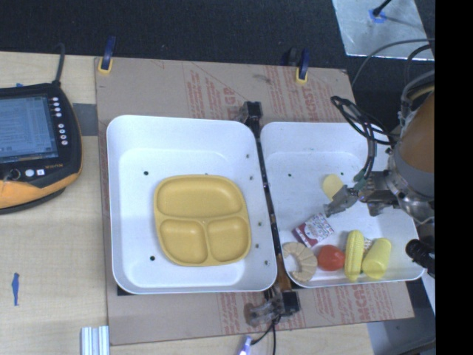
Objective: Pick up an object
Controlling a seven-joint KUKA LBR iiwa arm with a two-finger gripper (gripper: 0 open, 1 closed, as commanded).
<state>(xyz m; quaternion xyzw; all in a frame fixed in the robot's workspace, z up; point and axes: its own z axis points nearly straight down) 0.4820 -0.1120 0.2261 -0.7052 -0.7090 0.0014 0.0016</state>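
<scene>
Lighting is running even and fairly bright across my bench point(44, 287), coming from overhead. The left bin point(133, 154) is glaring near white, its floor washing out, with a soft shadow lying along its inner walls. The yellow tray point(201, 219) is casting only a faint shadow. The floor beyond the bench is sinking into near black, except one pale patch at upper right. My arm point(417, 143) is blurring at the frame's right side. Overall sharpness is modest; the small items are looking soft and grainy.

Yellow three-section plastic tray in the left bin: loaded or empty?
Empty. All three sections of the yellow three-section plastic tray show bare yellow plastic; the small items lie in the right white bin.
</scene>
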